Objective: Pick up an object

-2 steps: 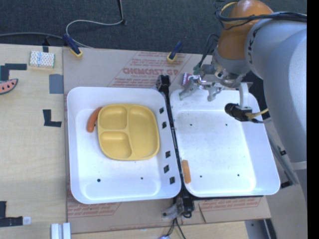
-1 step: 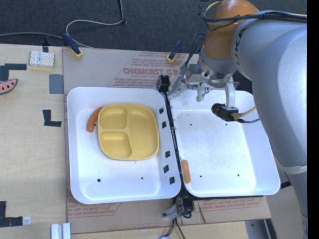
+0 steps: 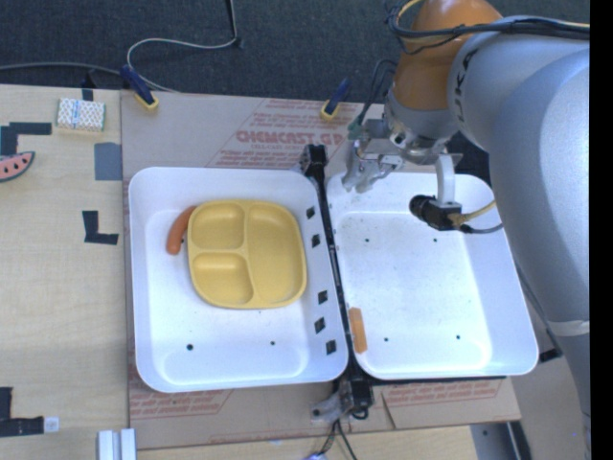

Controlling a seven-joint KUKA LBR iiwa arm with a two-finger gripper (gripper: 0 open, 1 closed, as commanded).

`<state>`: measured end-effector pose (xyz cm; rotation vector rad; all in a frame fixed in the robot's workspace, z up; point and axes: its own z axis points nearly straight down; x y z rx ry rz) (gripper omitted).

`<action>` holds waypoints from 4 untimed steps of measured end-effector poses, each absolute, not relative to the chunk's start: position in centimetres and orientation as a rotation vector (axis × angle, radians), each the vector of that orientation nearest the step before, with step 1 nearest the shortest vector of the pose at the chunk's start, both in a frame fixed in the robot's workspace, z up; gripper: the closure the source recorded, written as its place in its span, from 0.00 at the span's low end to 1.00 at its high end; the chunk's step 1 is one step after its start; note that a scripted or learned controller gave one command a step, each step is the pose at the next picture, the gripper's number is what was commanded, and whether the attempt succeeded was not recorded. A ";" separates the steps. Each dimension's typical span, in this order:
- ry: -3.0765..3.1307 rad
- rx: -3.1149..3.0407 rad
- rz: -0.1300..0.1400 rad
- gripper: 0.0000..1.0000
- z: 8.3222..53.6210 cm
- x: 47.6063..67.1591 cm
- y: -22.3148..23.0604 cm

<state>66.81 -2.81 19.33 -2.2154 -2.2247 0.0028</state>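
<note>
Gripper [image 3: 362,178] hangs over the right bin's [image 3: 498,353] far-left corner; its opening cannot be told.

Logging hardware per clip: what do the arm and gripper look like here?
The arm is bulky, rounded and grey, with a glossy orange band above the wrist. Thin dark cables loop over that band. The gripper is a small metallic assembly.

A yellow divided plate [image 3: 247,254] lay flat in the left bin, an orange sausage [image 3: 176,231] touching its left rim. Another orange piece [image 3: 357,330] lay at the right bin's near-left edge.
</note>
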 end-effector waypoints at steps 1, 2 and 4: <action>-2.225 -2.216 0.004 0.00 19.3 66.8 -2.8; -2.225 -2.213 0.003 1.00 20.3 66.8 -2.7; -2.226 -2.211 0.004 1.00 21.2 66.8 -2.7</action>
